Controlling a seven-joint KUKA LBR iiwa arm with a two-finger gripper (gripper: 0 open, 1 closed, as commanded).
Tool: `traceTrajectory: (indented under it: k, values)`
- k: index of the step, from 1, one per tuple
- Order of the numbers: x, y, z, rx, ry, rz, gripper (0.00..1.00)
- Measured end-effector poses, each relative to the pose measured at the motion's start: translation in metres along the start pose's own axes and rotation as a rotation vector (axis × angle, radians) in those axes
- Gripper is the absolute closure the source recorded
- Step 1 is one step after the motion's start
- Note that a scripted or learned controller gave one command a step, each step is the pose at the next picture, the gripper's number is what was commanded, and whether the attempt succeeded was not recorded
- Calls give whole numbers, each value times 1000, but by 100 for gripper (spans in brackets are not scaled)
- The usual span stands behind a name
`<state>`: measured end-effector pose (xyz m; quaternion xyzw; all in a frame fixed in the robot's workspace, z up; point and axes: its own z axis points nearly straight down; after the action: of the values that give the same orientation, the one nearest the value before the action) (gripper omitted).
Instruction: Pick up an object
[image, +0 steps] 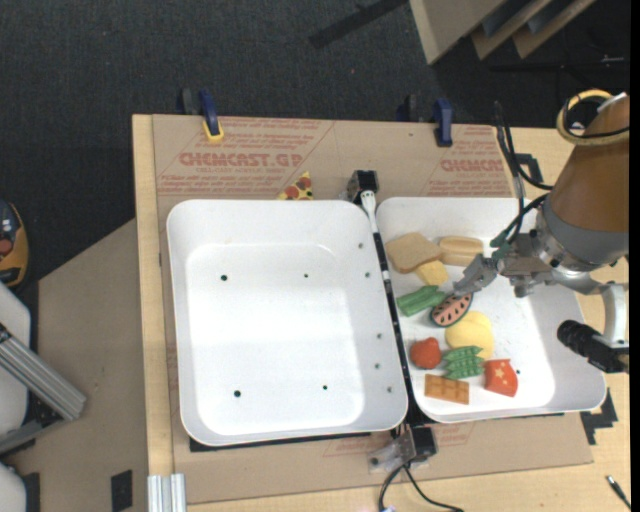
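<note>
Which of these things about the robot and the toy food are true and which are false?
1. All the toy food lies in the right bin. True.
2. The red tomato sits in the left bin. False: it is in the right bin.
3. The gripper is over the right bin. True.
4. The watermelon slice lies outside both bins. False: it is in the right bin, by the gripper.

The gripper (470, 285) is seen lowered over the right bin (535, 395), just above a watermelon slice (452, 308) among toy foods; the left bin (200, 330) is alongside.
</note>
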<state>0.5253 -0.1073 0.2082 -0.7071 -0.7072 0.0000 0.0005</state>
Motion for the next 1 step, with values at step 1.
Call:
traceTrajectory:
  k: [1]
  values:
    - [-17,42,127,1,4,2,0]
